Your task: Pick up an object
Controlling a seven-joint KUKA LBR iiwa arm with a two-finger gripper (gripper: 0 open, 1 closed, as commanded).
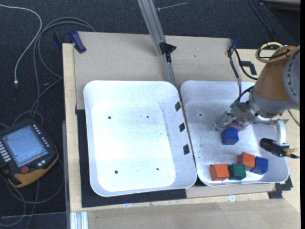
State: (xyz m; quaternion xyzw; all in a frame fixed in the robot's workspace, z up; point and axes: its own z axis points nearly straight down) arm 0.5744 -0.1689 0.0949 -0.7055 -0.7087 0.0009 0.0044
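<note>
My gripper [229,121] hangs low over the middle of the right bin [205,97], on the grey arm with the orange band [274,78] reaching in from the right. A blue cube [229,136] lies just below and in front of the gripper, touching or nearly touching it. A small purple piece [237,126] peeks out between the gripper and the cube. Near the bin's front edge sit an orange block [219,171], a green block [237,171], a second orange block [247,159] and a second blue block [260,164].
The left bin [95,97] stands beside the right one, with small black clips [181,127] along the shared wall. A metal pole [152,20] slants up from behind the bins. A teach pendant [24,149] lies on the floor at the left.
</note>
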